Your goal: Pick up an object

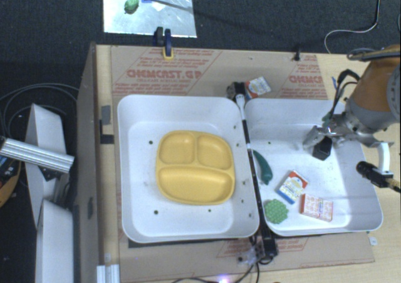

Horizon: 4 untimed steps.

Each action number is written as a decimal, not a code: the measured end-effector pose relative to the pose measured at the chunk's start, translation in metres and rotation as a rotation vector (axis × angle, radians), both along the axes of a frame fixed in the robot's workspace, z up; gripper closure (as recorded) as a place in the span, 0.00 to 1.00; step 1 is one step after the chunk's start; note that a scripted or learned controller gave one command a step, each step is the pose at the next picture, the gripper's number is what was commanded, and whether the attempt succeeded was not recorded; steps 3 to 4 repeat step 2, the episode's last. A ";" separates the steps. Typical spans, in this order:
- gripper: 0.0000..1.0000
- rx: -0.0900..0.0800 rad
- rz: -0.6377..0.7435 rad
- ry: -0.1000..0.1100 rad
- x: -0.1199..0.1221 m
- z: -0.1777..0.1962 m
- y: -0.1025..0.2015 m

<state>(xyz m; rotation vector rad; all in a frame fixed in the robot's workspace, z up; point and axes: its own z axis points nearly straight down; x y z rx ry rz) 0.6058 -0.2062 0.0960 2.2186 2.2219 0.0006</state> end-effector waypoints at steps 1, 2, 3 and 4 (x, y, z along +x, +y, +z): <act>0.00 0.000 0.002 -0.002 0.010 -0.002 0.000; 1.00 0.000 0.004 -0.005 0.011 0.009 0.000; 1.00 0.000 0.004 -0.005 0.011 0.009 0.000; 1.00 0.000 0.004 -0.005 0.011 0.009 0.000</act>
